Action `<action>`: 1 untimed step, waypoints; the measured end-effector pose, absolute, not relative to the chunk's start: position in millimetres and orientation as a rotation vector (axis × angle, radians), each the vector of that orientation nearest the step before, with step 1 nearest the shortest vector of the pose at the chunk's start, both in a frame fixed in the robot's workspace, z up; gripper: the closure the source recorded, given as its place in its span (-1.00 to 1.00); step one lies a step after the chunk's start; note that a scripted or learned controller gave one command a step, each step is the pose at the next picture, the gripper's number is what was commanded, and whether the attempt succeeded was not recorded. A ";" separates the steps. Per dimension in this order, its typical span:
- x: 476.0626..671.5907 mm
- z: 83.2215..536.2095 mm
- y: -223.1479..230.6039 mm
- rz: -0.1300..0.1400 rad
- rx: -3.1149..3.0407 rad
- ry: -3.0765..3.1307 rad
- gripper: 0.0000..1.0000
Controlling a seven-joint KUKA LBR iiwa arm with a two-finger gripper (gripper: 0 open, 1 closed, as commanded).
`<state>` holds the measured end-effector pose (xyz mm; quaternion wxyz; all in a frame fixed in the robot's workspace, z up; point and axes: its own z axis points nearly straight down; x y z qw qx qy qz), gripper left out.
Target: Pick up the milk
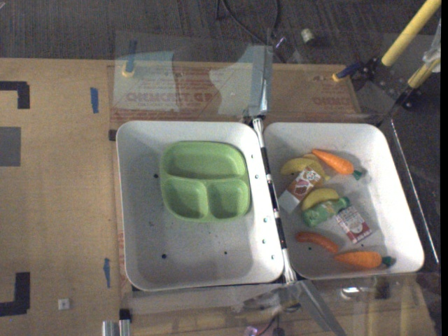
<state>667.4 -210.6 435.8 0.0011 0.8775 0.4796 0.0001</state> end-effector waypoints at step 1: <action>668.0 435.6 -207.6 -0.002 2.736 1.542 1.00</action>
